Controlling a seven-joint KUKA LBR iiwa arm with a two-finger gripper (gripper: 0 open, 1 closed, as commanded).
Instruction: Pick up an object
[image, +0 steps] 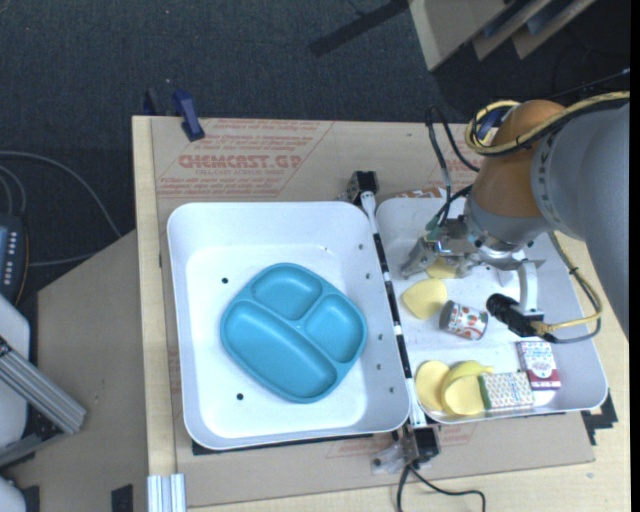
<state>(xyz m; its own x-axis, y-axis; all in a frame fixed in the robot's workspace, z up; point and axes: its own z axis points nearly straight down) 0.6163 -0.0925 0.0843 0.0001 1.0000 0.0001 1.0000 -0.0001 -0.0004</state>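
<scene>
If closed off-centre over yellow piece (441, 269), may shove it toward can (465, 319) or bin wall (398, 222) and lift nothing; cannot tell gripper (432, 255) spread.

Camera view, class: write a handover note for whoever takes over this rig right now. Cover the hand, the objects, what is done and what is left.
Hand: low over the far end of the right white bin, by a small pale yellow piece. No object can be seen held.
Right bin: yellow rounded slice, small red-and-white can, red-and-white carton, green-and-white box, yellow round pieces.
Left white bin: blue divided plastic plate.
Done: the approach.
Left: grasp one object and lift it.
</scene>
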